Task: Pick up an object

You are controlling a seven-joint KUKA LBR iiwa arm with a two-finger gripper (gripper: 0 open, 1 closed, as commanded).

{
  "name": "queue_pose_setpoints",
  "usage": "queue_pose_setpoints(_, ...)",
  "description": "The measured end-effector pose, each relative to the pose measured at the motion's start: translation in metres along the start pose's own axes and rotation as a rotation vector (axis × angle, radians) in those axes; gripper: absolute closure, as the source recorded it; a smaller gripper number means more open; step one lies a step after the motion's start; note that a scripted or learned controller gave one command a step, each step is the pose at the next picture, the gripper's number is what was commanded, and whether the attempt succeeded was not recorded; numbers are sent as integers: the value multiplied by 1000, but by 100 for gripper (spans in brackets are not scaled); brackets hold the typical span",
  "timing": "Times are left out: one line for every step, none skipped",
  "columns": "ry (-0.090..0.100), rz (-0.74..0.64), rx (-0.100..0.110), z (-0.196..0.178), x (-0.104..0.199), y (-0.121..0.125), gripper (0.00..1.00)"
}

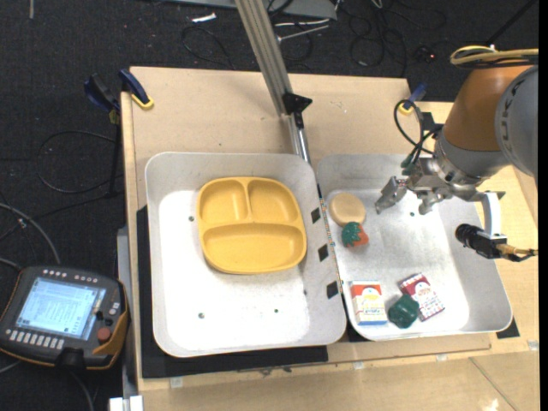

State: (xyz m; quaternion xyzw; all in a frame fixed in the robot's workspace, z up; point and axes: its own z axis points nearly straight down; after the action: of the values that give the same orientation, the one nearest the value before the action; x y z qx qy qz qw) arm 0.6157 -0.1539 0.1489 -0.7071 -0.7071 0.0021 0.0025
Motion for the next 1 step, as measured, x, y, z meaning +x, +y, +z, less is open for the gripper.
queue_pose_setpoints(0, 0, -2, 54, 1, -1, 0)
